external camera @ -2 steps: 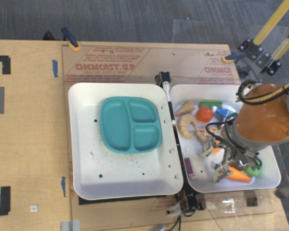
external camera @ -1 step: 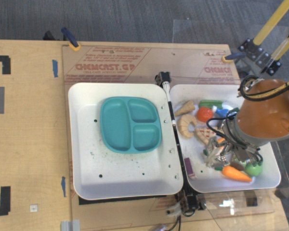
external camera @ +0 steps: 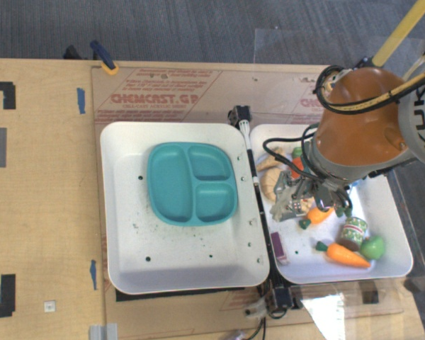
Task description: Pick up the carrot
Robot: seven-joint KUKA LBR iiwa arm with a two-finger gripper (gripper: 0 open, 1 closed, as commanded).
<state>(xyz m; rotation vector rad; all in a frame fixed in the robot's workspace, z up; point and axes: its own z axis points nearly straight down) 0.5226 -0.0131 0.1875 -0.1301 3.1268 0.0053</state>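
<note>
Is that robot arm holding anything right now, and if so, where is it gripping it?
It cannot be told. The gripper hangs low in the right bin among the toy food, while the carrot lies apart near the front.

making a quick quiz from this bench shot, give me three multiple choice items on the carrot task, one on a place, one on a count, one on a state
1. Where does the carrot lie?
A. in the right bin, near its front edge
B. on the teal plate
C. on the cardboard beside the bins

2. How many compartments does the teal plate have?
A. two
B. three
C. five

3. How does the carrot stand to the gripper?
A. clamped between its fingers
B. lying on the bin floor, apart from the gripper
C. hanging above the left bin

Answers:
1 A: the orange carrot rests on the right bin's floor, beside a green round item.
2 B: one long section and two smaller ones show.
3 B: the gripper sits up and left of the carrot, with bare bin floor between them.
</note>
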